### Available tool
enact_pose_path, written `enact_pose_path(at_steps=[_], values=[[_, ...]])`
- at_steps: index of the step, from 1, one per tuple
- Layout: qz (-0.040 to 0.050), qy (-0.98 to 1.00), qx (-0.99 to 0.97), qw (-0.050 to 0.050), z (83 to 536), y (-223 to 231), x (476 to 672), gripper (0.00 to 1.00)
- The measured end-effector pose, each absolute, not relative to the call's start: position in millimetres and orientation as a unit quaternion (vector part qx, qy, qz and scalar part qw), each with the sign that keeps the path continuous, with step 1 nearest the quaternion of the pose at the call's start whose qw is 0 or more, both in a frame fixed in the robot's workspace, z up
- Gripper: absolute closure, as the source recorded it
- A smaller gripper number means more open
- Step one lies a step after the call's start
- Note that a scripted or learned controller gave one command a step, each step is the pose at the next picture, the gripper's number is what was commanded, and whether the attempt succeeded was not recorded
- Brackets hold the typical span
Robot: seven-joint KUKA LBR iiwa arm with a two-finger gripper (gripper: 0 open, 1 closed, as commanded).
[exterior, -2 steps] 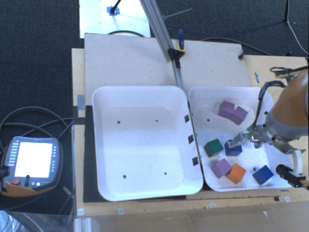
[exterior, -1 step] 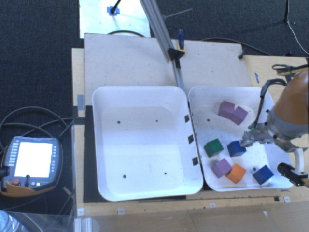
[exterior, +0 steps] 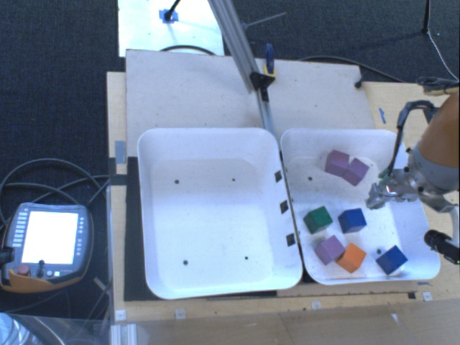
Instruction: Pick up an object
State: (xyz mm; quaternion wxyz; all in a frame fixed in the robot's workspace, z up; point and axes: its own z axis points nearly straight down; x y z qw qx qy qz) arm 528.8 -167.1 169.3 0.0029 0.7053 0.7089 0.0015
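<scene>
Gripper [exterior: 379,195] hanging over the right bin [exterior: 298,146], close to that bin's right edge and about midway along it. Whether open or closed: cannot tell from this slant. Nothing visible in its grasp.

Six blocks scattered in that bin. Nearest to the gripper: the blue block [exterior: 352,220], just toward the near edge and a little toward the middle of the bin. Beside it, further toward the bin's left edge, a green block [exterior: 317,218]. Closer to the near edge, a purple block [exterior: 330,249] touching an orange block [exterior: 351,257], and a second blue block [exterior: 392,259] toward the near right corner. Toward the far edge, two purple blocks [exterior: 346,167] pressed together.

Likely target, judging by closeness: the first blue block, standing clear of its neighbours on all sides. Short shift toward the near edge, then a drop, probably enough. No long axis to line up with; cube-like, so either pair of faces should serve.

Left bin [exterior: 154,149] well apart from all this.
</scene>
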Motion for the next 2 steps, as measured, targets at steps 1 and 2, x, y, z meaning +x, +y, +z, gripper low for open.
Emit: enact_pose_path(at_steps=[1,2], values=[[0.0014,0.709,0.705,0.003,213.0,-170.3,530.0,1.0],[0.0004,0.709,0.705,0.001,212.5,-170.4,530.9,1.0]])
